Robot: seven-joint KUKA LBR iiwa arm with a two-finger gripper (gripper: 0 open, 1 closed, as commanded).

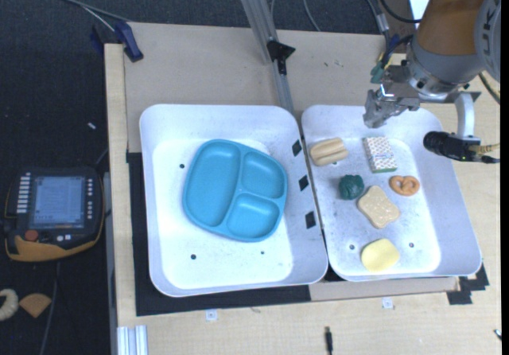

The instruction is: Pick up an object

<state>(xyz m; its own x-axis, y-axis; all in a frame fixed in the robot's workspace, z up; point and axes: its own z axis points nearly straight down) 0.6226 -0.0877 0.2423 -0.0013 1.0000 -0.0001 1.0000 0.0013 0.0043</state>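
Note:
The right bin [449, 218] holds several small items: a tan bread roll [328, 151], a checkered white packet [380, 153], a dark green lump [351, 186], an orange pretzel [405, 185], a beige cracker block [378, 207] and a yellow piece [380, 255]. My gripper [382, 111] hangs over the bin's far edge, just above the checkered packet and right of the bread roll. Nothing shows between its fingertips.
The left bin [163, 250] carries a blue divided tray [235, 189]. A metal post [258, 3] rises behind the bins. A teach pendant [54, 210] lies on the floor at the left. Cables and a black fitting [452, 144] sit by the right bin's far right corner.

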